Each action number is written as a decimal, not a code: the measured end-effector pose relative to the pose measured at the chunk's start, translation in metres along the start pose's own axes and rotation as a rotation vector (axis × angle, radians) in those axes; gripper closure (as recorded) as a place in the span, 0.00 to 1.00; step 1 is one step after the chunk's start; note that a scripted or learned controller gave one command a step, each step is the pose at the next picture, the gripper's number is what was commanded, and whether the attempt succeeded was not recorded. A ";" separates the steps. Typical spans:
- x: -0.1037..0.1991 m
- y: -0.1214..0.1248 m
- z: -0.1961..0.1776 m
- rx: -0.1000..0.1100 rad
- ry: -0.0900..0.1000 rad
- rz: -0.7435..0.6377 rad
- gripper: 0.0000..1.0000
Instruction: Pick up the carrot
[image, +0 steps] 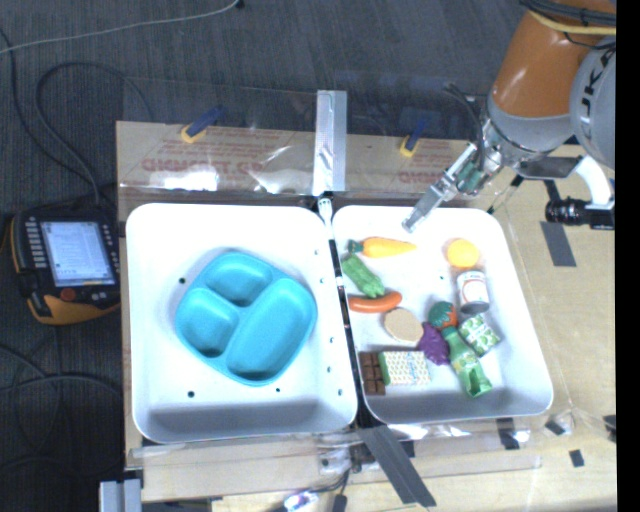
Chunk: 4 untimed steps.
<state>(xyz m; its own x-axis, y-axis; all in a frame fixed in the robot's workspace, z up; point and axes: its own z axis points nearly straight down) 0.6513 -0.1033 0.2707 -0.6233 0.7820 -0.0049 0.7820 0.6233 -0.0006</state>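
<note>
Above, the slim metal jaws (413, 222), grip state unclear, hover near the smooth, tapered orange carrot (386, 247).

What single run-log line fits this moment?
hand: above right bin rim, far edge | carrot: lying in bin, near hand, not held | step: pick pending

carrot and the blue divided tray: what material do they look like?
Carrot: likely molded plastic toy food; smooth, evenly orange, with a faint sheen. Blue divided tray: looks like molded plastic; uniform turquoise, rounded compartment walls, soft highlights, semi-matte. Neither can be confirmed from the view alone.
</note>
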 end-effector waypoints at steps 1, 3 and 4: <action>-0.009 0.008 0.093 -0.001 0.003 -0.171 0.00; -0.005 0.010 0.171 -0.009 0.000 -0.145 0.00; -0.030 -0.005 0.173 -0.016 0.016 -0.032 0.00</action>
<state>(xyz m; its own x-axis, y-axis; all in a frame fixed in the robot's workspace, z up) 0.6666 -0.1310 0.0981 -0.6477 0.7618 0.0106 0.7619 0.6476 0.0159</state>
